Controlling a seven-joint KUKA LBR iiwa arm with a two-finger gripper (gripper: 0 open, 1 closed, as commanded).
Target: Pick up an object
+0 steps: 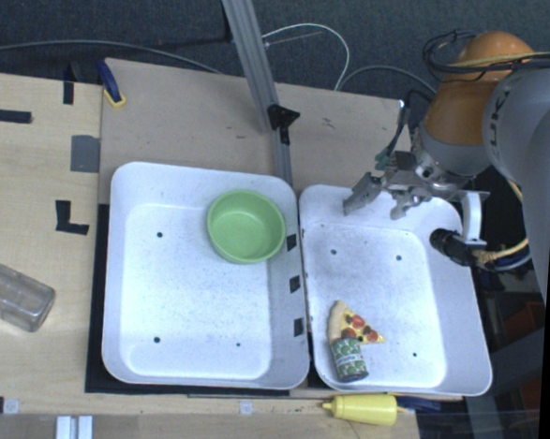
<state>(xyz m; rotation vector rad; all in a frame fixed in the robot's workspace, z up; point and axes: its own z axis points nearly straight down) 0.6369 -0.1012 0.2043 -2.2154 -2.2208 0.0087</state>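
Small green-labelled can (pixel 349 358) lies beside a toy pizza slice (pixel 354 324) at the right bin's (pixel 452 367) near edge, likely light, stiff, slippery, best pinched across its sides, gripper (pixel 381 201) spread wide and empty above the far rim.

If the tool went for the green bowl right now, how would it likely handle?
The green bowl looks like thin, rigid plastic, so probably light. It sits upright on its base in the left bin, so a push would likely slide it, not roll it. Its smooth, rounded rim may slip from the fingers.
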